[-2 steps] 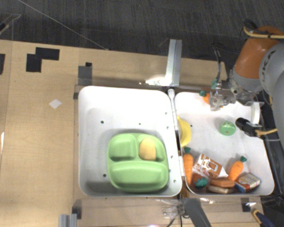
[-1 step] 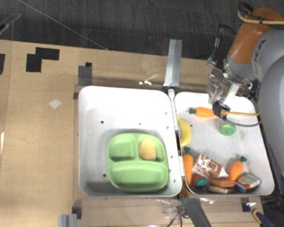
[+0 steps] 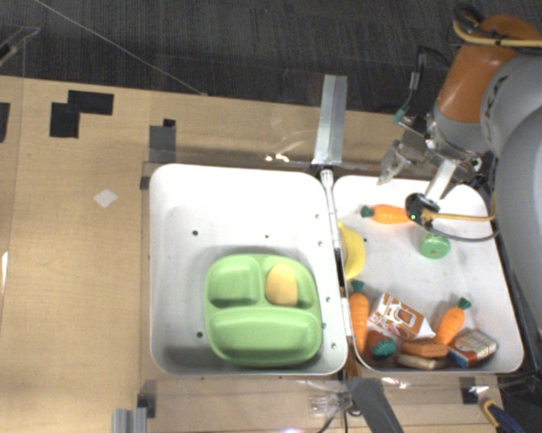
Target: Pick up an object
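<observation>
Pick not yet made, as I read it. My end effector (image 3: pixel 414 183) hangs over the far end of the right bin (image 3: pixel 497 266), fingers apart with nothing between them and touching nothing I can make out. The nearest candidate, a small carrot (image 3: pixel 389 214), lies on the bin floor just below it, beside a green disc (image 3: pixel 434 247). More toy food crowds the near edge. The left bin (image 3: pixel 171 252) carries a green tray (image 3: pixel 262 309) bearing a yellow piece (image 3: pixel 283 285). Descent, closing and lift remain.
</observation>
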Motion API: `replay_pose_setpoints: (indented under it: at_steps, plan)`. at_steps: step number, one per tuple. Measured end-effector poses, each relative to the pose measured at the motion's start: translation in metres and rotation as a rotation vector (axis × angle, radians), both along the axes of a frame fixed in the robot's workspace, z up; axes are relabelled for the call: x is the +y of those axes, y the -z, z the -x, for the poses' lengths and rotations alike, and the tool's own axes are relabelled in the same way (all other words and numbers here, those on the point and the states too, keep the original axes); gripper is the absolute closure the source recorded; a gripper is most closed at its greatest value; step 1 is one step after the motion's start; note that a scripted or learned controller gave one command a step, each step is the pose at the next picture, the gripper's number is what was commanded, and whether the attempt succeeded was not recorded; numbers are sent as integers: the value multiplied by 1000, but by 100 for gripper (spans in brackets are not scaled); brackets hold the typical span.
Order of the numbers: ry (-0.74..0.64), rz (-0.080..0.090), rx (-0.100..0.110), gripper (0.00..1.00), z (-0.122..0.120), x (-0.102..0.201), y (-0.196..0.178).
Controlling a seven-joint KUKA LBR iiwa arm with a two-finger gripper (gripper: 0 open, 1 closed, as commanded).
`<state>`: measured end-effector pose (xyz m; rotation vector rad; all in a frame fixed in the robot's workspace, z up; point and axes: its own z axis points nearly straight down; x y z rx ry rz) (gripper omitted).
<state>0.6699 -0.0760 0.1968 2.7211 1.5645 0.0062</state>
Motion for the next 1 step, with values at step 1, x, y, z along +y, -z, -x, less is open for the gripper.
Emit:
replay_pose_setpoints:
  at_steps: [1]
  plan:
    - [32, -1, 2, 0, 16, -23, 93]
